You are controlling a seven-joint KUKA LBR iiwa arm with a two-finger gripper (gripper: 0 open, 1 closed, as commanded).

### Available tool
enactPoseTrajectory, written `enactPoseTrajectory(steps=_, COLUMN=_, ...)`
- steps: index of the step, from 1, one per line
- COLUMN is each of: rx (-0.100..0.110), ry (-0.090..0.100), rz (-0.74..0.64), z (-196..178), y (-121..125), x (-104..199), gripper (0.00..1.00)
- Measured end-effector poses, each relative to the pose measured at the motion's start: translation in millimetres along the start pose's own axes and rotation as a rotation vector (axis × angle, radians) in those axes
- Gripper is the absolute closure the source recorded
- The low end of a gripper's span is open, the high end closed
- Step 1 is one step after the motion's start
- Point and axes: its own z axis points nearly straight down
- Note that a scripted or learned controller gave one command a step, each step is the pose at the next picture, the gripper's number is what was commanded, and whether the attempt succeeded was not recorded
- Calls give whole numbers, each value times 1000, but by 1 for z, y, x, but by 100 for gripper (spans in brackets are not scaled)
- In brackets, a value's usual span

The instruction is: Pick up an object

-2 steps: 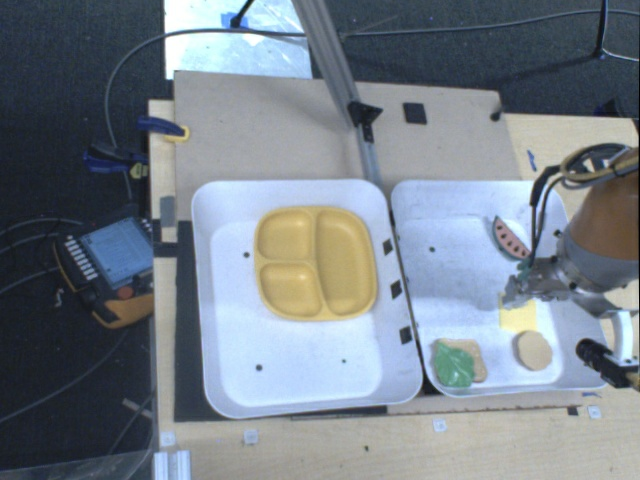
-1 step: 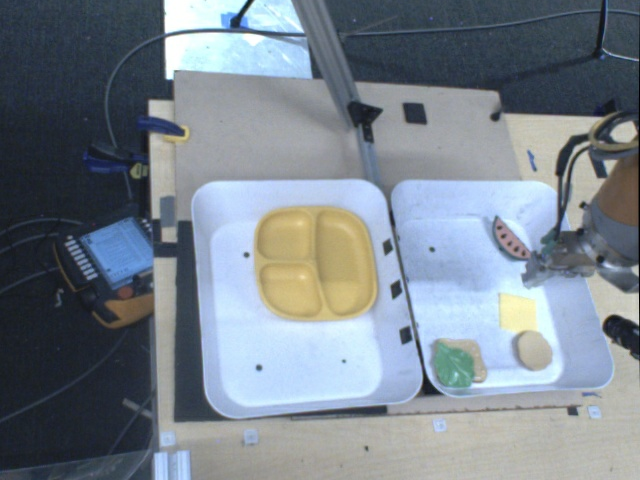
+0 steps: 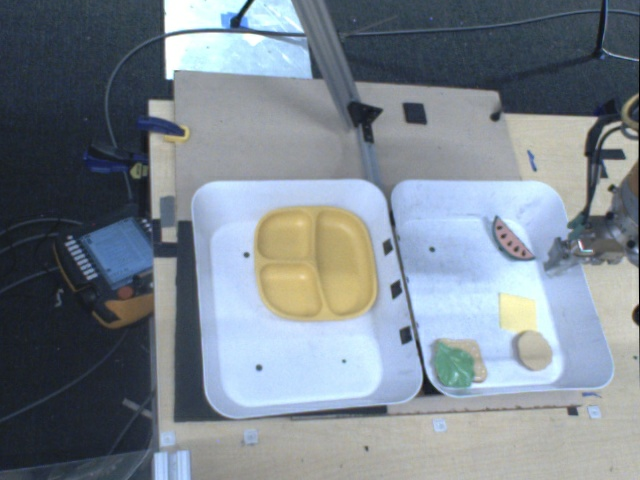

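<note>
The right bin (image 3: 440, 268) holds several small play-food pieces. A red watermelon slice (image 3: 511, 238) lies near its far right corner. A flat yellow square (image 3: 517, 312) sits below it. A round tan piece (image 3: 534, 350) and a slice of toast topped with something green (image 3: 458, 362) rest along the near wall. My gripper (image 3: 562, 252) hangs over the bin's right rim, just right of the watermelon slice and apart from it. Nothing shows in its grasp.
The left bin (image 3: 230, 368) carries a yellow divided plate (image 3: 316, 263). A slanted grey pole (image 3: 330, 48) crosses the board behind the bins. A handheld pendant (image 3: 108, 268) and cables lie on the dark floor at the left.
</note>
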Motion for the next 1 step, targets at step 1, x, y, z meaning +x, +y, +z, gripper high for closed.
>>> enactPoseTrajectory(steps=1, rx=0, ry=0, rz=-2, z=-44, y=2, x=0, gripper=100)
